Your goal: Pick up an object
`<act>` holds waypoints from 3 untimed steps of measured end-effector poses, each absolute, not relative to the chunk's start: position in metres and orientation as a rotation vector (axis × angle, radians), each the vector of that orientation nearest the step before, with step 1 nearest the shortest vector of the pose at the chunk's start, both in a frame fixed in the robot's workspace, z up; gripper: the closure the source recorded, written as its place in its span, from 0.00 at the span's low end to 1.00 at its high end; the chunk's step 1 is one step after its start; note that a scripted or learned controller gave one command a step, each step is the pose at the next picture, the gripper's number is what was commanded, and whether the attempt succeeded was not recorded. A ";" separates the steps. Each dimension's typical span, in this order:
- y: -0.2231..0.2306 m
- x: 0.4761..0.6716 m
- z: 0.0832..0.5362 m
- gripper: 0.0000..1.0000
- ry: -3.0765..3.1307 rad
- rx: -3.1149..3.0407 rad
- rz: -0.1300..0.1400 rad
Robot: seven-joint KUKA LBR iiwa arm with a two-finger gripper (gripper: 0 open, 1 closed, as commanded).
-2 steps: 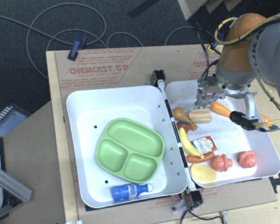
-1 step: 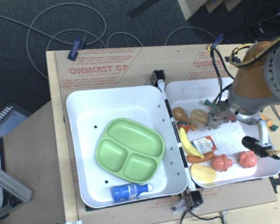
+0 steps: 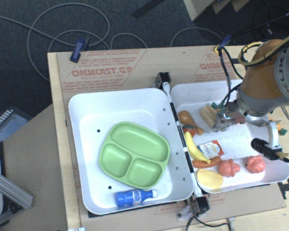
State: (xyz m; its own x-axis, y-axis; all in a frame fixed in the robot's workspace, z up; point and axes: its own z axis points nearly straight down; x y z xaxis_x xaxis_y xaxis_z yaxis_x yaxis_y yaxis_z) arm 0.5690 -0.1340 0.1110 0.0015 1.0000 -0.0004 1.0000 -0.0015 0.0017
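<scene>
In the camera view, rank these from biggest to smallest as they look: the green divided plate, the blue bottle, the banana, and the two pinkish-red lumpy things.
1. green divided plate, largest by far
2. banana and blue bottle, similar length, too close to rank
3. left pinkish-red piece and right pinkish-red piece, smallest, alike in size

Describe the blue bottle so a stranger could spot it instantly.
Look at the left white bin, the one holding the green divided plate. Along that bin's near edge, just below the plate, lies the blue bottle on its side. It is the bench's only blue item in a bin, with a white cap end.
</scene>
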 end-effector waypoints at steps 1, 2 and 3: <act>-0.134 0.569 0.121 1.00 2.217 2.222 0.003; -0.134 0.570 0.131 1.00 2.215 2.221 0.005; -0.188 0.558 0.191 1.00 2.218 2.220 0.000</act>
State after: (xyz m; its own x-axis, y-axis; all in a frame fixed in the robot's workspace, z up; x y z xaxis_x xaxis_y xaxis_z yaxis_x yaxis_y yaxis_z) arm 0.5582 -0.1876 0.1913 0.0009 1.0000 -0.0026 1.0000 -0.0009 0.0027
